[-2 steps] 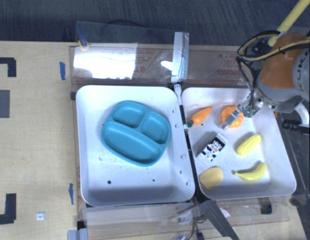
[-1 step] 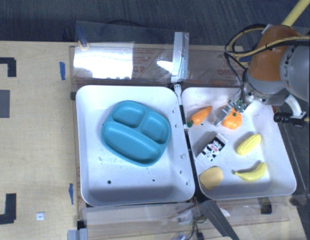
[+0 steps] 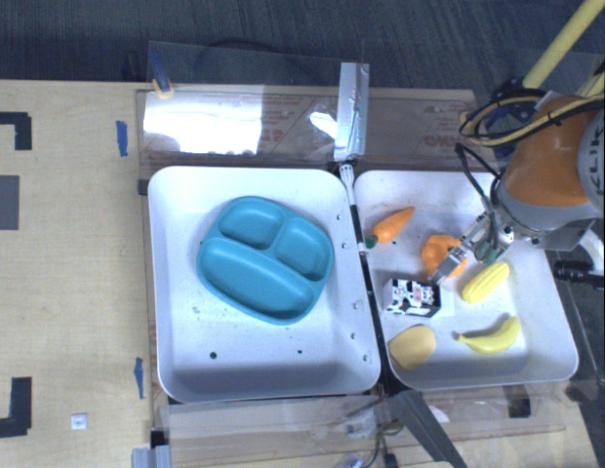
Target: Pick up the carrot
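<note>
Okay, camera view: two shallow white bins side by side on the wooden bench. Left bin (image 3: 176,359) fills the centre of the frame and carries a blue divided plate (image 3: 266,257), three compartments, lying slightly tilted toward upper left of the bin. Right bin (image 3: 551,359) sits at centre right and has all the small items.

Carrot (image 3: 391,225): orange with a small green end, lying at a slant in the upper left part of the right bin, just beside the divider between bins, apart from everything else. An orange round fruit (image 3: 437,252) sits right of the carrot, near mid bin. Black and white patterned box (image 3: 413,296) below it. Yellowish round piece, potato-like (image 3: 412,345), at lower left of that bin. Banana (image 3: 492,336) at lower middle. Corn cob (image 3: 485,281), yellow, to the right of the orange fruit.

The arm (image 3: 551,178) comes in from the right edge, orange band visible at upper right. Gripper (image 3: 458,261) is low over the right bin, between orange fruit and corn cob, touching or nearly touching the fruit. Open or closed: cannot tell, too small and blurred. Carrot is well clear of the gripper, to its left.
</note>
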`<state>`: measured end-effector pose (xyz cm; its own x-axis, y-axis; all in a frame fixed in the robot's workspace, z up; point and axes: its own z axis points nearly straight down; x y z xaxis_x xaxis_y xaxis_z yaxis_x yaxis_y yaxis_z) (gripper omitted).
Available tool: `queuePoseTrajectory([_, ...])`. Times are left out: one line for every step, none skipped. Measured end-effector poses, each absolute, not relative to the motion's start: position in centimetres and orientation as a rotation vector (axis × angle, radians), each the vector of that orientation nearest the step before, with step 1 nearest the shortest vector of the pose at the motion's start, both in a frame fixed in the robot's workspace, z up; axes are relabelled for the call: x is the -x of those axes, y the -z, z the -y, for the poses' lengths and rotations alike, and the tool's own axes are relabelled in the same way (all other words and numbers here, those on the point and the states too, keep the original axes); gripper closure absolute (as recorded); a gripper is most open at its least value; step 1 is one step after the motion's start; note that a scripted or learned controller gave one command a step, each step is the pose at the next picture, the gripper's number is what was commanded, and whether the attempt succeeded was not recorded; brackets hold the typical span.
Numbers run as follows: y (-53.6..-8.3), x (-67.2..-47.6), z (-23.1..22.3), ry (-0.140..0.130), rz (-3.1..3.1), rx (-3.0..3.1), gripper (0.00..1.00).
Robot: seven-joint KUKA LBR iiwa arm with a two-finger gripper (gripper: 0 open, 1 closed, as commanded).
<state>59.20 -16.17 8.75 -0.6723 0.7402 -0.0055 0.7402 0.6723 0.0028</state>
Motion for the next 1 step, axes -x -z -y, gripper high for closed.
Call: queuePoseTrajectory([-9.88, -59.41, 16.08, -0.005, -2.862, -1.265, 1.0])
